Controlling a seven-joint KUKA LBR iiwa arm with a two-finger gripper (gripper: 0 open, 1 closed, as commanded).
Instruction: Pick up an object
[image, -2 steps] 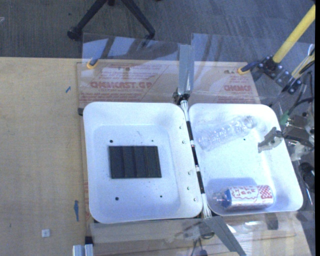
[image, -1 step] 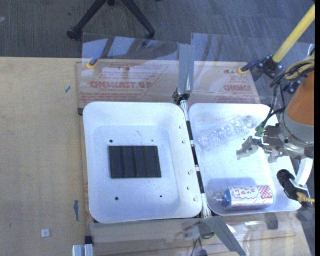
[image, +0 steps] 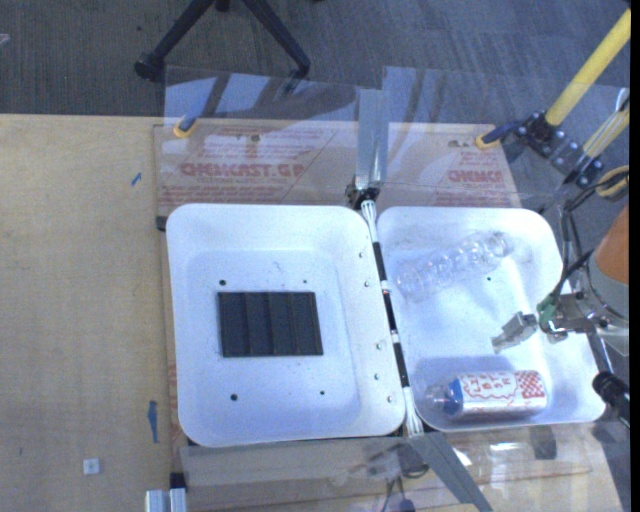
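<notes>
Red-white tube (image: 492, 391) lying in right bin (image: 560, 400); fingers (image: 517, 330) above, apart.

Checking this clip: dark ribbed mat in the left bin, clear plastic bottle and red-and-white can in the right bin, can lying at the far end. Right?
Not quite. The camera view shows the red-and-white can at the right bin's near edge; the clear plastic bottle lies farther back. The dark ribbed mat is in the left bin.

Clear bottle (image: 447, 264) and red-white tube (image: 495, 391), both flat in right bin (image: 573, 388)

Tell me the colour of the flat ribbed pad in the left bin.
Dark grey to black, the flat ribbed pad shows in the camera view.
</notes>
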